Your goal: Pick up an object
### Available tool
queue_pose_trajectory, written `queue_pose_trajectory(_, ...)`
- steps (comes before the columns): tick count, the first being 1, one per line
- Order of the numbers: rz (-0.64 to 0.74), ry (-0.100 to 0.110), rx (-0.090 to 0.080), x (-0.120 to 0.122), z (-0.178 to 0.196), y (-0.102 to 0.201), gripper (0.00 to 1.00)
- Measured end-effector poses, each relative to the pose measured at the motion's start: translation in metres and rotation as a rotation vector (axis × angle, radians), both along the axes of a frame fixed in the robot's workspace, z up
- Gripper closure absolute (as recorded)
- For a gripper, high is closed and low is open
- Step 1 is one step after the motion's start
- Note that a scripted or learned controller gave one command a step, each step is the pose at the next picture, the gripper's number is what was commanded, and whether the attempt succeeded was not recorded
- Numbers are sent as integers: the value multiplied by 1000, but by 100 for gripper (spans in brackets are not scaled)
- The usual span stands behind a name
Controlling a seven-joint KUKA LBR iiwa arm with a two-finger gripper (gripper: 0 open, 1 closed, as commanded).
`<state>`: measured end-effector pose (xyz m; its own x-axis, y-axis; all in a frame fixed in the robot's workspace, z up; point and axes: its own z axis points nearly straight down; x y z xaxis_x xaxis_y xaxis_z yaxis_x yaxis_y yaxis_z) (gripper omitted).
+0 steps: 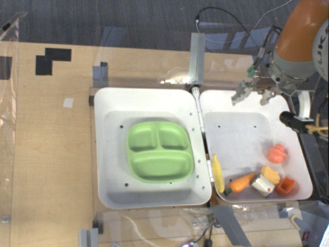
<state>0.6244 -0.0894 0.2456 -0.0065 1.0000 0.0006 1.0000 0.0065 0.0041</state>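
Camera view: the grey arm with its orange band reaches in over the far edge of the right bin (pixel 255 121), its gripper (pixel 253 93) hanging above the far rim with the two fingers spread apart and nothing between them. Every candidate for the pick lies at the opposite end of that bin, crowded along its near edge. A yellow banana (pixel 218 173) lies by the near-left corner, its long axis running along the divider between the bins. Just beside it an orange carrot (pixel 241 183) points slantwise toward the near-left corner. A small white-and-yellow block (pixel 265 181) touches the carrot's thick end, and a red-orange cup (pixel 286 185) sits just beside it near the near-right corner. A pink-orange round toy (pixel 278 153) rests a little apart, by the right wall. The left bin (pixel 110 138) carries a green divided plate (pixel 158 151) at its middle. From the open fingers, the pile lies toward the near edge and slightly right; the round toy looks nearest and least crowded, so probably the easiest grab.
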Motion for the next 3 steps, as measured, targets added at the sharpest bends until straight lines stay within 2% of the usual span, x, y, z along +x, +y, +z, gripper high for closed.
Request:
queue_pose_trajectory(1,343,-9,-5,-27,-156,-45,0)
queue_pose_trajectory(2,281,-6,-2,31,-157,-7,0)
queue_pose_trajectory(3,237,-5,-4,47,-88,-64,0)
